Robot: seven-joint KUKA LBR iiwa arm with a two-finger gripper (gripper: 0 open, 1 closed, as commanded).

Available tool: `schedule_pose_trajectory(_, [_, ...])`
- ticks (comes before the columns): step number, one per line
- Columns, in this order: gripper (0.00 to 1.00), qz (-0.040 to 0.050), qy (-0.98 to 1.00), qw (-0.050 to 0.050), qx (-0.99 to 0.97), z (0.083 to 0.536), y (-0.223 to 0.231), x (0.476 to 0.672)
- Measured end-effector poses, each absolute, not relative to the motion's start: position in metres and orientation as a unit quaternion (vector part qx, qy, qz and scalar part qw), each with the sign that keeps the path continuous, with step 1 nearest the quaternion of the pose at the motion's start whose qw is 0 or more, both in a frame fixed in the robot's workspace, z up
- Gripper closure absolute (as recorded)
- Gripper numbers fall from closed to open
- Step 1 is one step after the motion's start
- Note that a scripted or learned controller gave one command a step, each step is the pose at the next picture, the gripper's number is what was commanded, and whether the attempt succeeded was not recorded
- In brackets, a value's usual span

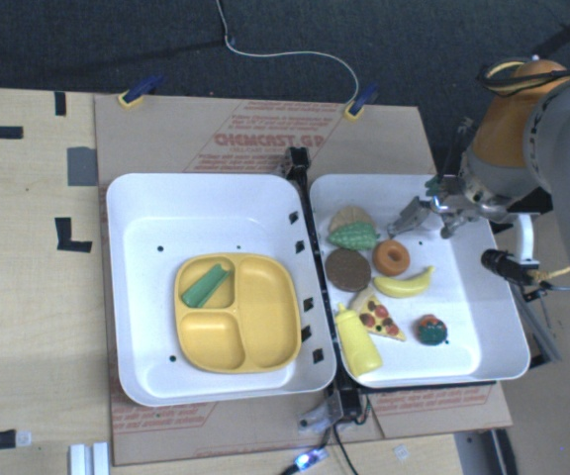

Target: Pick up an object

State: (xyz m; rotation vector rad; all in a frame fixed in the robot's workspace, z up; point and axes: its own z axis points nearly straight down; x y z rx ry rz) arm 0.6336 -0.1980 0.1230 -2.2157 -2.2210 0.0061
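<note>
At the bottom of the frame, the front rims of two white bins lie side by side on a sheet of cardboard (pixel 265 137) that covers the worktop (pixel 28 265).

In the left bin (pixel 137 216) a yellow divided plate (pixel 237 313) sits near the front, and a green piece (pixel 205 286) lies in its upper left compartment.

In the right bin (pixel 483 334), the objects are gathered at the left side. Nearest the front, a yellow bottle (pixel 357 340) lies against the left wall, and a pizza slice (pixel 380 318) is just beside it, on its right. A small red and green object (pixel 430 331) lies apart, more to the right. Above these, a banana (pixel 405 283) lies in the middle of the bin, with a brown round disc (pixel 346 268) to its left and a doughnut (pixel 392 257) just above it. Higher in the frame, a green corn-like item (pixel 353 235) rests on a tan item near the bin's upper left corner.

The gripper (pixel 400 225) is in the upper part of the right bin, just above the doughnut and to the right of the corn-like item. Its fingers look slightly apart, and nothing is between them. The grey arm with its orange band (pixel 508 132) comes from the upper right of the frame.

Far at the top, two blue and yellow clamps (pixel 142 90) hold the cardboard, and a thin white cable (pixel 265 52) curves over the dark floor.
</note>
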Motion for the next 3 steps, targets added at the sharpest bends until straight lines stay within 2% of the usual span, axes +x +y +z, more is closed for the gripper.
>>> schedule_pose_trajectory(1, [0.0, 0.0014, -0.708, 0.0, -0.706, 0.082, -0.197, 0.633])
schedule_pose_trajectory(2, [1.0, 0.0007, -0.709, -0.001, -0.706, 0.095, -0.197, 0.635])
schedule_pose_trajectory(3, [1.0, -0.001, -0.708, -0.001, -0.707, 0.138, -0.196, 0.637])
